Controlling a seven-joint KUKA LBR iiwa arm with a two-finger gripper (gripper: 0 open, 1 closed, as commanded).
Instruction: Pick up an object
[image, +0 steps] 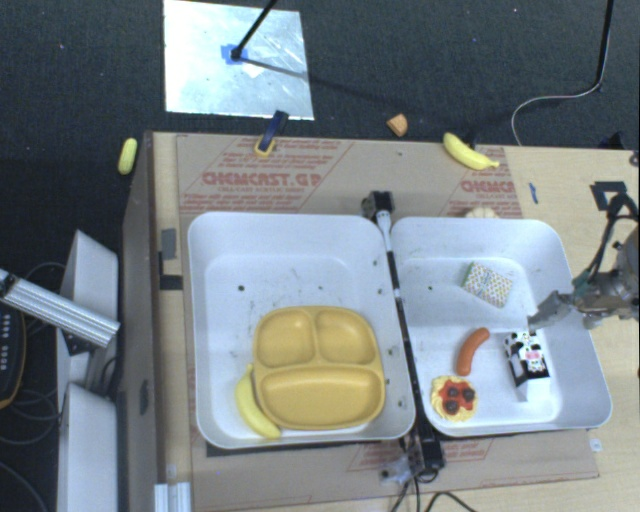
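Note:
The right bin (430, 250) holds a pale patterned square pad (487, 283) near its back, an orange-red sausage (472, 350) in the middle, a small yellow pizza toy with red dots (455, 396) at the front, and a black-and-white cow-print box (526, 362) to the right. My gripper (550, 305) reaches in from the right edge, low over the bin's right side. It sits just above and behind the cow-print box and right of the patterned pad. Nothing shows in its grasp.
The left bin (230, 250) carries a yellow divided plate (318, 365) with a banana (252, 405) at its left edge. Another banana (468, 151), an orange piece (398, 124) and a blue-yellow tool (270, 133) lie behind the bins. A black divider (392, 280) separates the bins.

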